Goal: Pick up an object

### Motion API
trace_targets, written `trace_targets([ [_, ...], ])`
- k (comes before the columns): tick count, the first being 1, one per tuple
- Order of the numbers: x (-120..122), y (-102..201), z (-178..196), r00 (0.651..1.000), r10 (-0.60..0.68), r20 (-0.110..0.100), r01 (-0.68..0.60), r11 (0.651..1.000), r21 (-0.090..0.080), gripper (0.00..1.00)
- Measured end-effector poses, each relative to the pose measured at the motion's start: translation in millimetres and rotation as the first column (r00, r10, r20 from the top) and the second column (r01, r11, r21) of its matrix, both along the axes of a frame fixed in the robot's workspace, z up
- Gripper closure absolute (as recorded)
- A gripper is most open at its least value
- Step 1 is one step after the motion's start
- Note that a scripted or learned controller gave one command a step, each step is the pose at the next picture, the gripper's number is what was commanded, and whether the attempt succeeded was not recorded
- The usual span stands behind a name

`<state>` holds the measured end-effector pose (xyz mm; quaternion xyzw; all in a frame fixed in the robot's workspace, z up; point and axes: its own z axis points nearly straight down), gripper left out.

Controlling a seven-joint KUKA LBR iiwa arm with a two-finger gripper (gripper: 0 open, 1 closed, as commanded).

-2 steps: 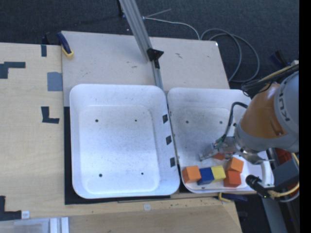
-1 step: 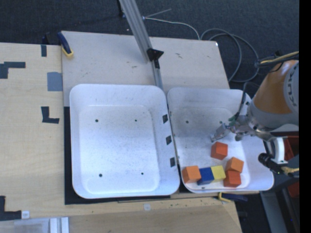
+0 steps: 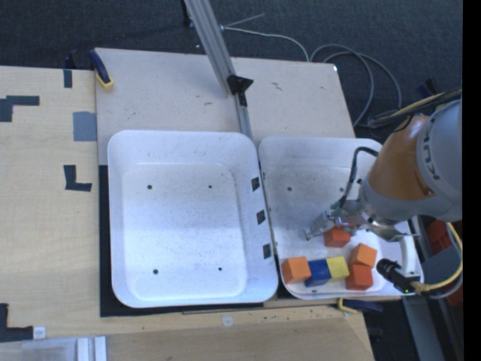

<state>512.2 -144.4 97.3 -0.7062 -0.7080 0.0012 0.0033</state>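
My gripper (image 3: 328, 222) is low inside the right bin (image 3: 301, 164), near its middle, with the arm reaching in from the right. A red-orange block (image 3: 338, 238) lies right beside the gripper on its near side, partly under it; I cannot tell whether they touch. Along the bin's front wall lie an orange block (image 3: 295, 268), a blue block (image 3: 318, 271) and a yellow block (image 3: 337, 266) in a row. Further right are a red-orange block (image 3: 360, 277) and an orange block (image 3: 364, 255).
The left bin (image 3: 124, 201) stands next to the right one, sharing a raised rim. A metal pole (image 3: 214, 36) slants over the bench behind the bins. Cables (image 3: 361, 59) lie on the dark floor at the back right.
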Motion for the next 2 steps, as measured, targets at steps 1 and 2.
trace_targets([
  [1, 0.7, -1.6, 10.6, 1.000, -0.001, 0.002, 0.001, 1.000, -0.001, 1.00],
  [2, -29.3, 84.4, 98.0, 1.000, 0.006, 0.009, -0.006, 1.000, 0.001, 1.00],
])
